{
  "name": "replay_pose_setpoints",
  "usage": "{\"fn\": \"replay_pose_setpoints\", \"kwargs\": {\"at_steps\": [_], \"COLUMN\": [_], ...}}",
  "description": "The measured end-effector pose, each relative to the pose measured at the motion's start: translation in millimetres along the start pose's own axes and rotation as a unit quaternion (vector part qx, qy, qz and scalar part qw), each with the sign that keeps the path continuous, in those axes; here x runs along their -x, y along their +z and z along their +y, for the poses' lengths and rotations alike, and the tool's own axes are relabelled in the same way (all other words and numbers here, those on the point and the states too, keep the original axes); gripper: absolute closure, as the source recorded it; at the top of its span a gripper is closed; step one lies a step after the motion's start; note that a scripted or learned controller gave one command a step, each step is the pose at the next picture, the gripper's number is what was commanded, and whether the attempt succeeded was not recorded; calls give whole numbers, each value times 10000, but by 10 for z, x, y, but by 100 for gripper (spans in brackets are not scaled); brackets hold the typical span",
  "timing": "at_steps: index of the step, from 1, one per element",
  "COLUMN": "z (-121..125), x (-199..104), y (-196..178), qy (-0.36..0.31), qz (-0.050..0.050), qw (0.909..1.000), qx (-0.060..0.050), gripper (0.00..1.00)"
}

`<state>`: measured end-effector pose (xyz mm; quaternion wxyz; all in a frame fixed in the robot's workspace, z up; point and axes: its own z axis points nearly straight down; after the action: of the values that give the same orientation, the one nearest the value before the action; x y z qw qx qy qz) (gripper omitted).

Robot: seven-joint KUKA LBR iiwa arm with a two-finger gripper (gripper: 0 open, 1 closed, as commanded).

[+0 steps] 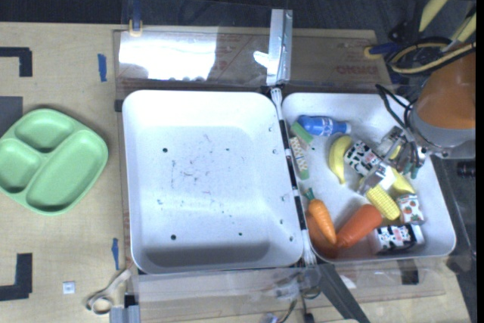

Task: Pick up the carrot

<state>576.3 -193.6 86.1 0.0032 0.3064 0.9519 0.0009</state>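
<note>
A: What is held in the two bins?

B: The left bin (200, 178), well away from the gripper (398, 150) on its far side, is seen with only faint marks and small holes on its floor. The right bin (355, 108), over which the gripper is placed, is crowded. A blue bottle (321, 125) is laid near its back wall, up and to the left of the gripper. A banana (338, 156) is found just left of the gripper, with a black-and-white spotted toy (361, 157) touching it, between banana and gripper.

A: And the carrot?

B: Two orange pieces are seen below and left of the gripper, near the front wall. One carrot (320, 222) is laid by the divider; a second carrot-like piece (361, 224) is tilted beside it, their lower ends touching. A corn cob (383, 200) is set just below the gripper, and a second spotted toy (398, 236) is placed further down by the front right corner. A small red-and-white carton (411, 206) is seen beside the corn.

A: How is the arm posed?

B: It is reached in from the right, its orange band (451, 98) seen above the wrist, with the gripper lowered among the items at the bin's right side. Whether anything is gripped cannot be told.

A: Anything outside the bins?

B: A green divided plate (51, 159) is set on the bench, far left of the gripper.
</note>
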Motion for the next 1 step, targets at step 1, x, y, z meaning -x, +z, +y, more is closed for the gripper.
{"fn": "replay_pose_setpoints", "kwargs": {"at_steps": [1], "z": [153], "x": [540], "y": [-902], "qy": [-1033], "qz": [-8], "qw": [9946], "qx": [3], "gripper": [0]}}
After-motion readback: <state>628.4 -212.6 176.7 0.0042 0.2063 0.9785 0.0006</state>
